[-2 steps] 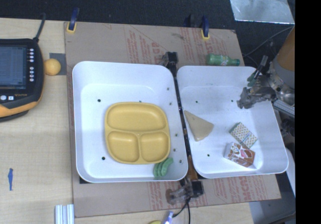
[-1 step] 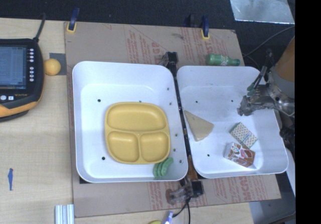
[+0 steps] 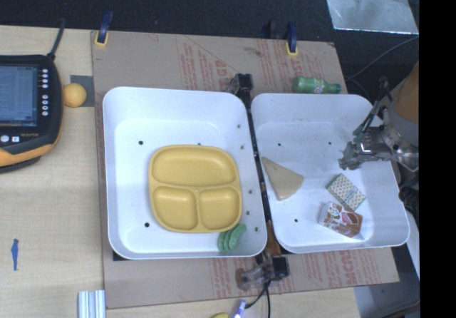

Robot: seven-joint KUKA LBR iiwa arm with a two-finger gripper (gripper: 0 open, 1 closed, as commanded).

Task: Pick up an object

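The claw [image 3: 354,155], its grip state too small and blurred to tell, hovers near the right bin's [image 3: 313,244] right edge, just above-left of a checkered packet [image 3: 346,191], bare floor to its left.

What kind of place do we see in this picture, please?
Probably a robotics lab bench set up for grasping trials: two white bins clamped on cardboard, a teach pendant at the left, and a robot gripper over the right bin.

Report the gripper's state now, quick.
Two-finger gripper: cannot be told; it hovers over the right white bin, above the small checkered packet.
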